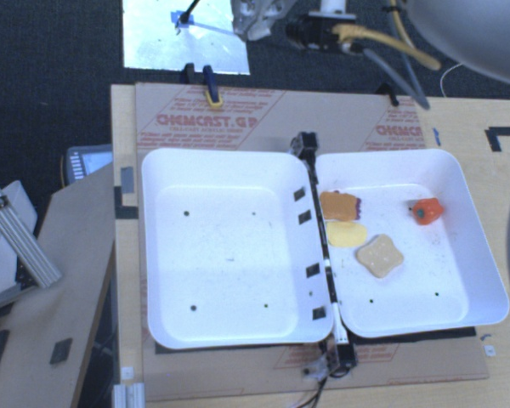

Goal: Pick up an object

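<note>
The right bin [483, 272] holds several small things. An orange-brown piece with a purple edge [339, 206] lies near its left wall, and a flat yellow piece [347, 235] sits just below it. A beige toast-shaped piece [380, 256] rests to the lower right of those. A small red-orange item with a green spot [426, 211] lies apart on the right side. My gripper [257, 17] hangs high at the top of the view, beyond the bins' far edge and well away from all of them, with nothing seen in it.
The left bin [153, 253] stands beside the right one, joined along a black-clipped seam [319, 253]. A yellow and blue clamp [212, 90] sits on the cardboard behind. Cables [382, 45] trail from the wrist. A metal rail [13, 232] lies at the far left.
</note>
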Tool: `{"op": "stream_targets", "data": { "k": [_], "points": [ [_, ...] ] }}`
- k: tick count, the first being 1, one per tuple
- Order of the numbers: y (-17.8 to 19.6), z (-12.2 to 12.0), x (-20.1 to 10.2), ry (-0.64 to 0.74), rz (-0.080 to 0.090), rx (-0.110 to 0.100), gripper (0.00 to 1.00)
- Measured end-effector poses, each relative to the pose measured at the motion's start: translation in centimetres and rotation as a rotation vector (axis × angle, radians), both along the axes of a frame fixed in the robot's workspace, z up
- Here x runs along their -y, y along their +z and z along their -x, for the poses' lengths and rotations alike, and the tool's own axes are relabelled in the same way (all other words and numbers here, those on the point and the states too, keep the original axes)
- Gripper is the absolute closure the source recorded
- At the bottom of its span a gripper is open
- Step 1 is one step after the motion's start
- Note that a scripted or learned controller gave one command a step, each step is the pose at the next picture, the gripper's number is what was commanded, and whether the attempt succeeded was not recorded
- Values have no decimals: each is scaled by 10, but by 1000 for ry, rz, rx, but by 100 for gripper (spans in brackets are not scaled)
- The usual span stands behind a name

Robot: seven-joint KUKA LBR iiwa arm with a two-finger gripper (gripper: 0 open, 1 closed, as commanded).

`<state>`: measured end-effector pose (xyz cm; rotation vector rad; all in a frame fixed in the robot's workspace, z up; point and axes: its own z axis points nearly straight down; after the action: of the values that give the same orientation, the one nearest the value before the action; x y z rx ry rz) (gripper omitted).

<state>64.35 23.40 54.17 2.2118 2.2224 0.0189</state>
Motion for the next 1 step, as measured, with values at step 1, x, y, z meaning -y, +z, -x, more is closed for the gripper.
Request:
{"op": "stream_targets", "data": {
  "k": [1],
  "points": [
    [-7, -26, 0, -4, 4, -10, 100]
  ]
}}
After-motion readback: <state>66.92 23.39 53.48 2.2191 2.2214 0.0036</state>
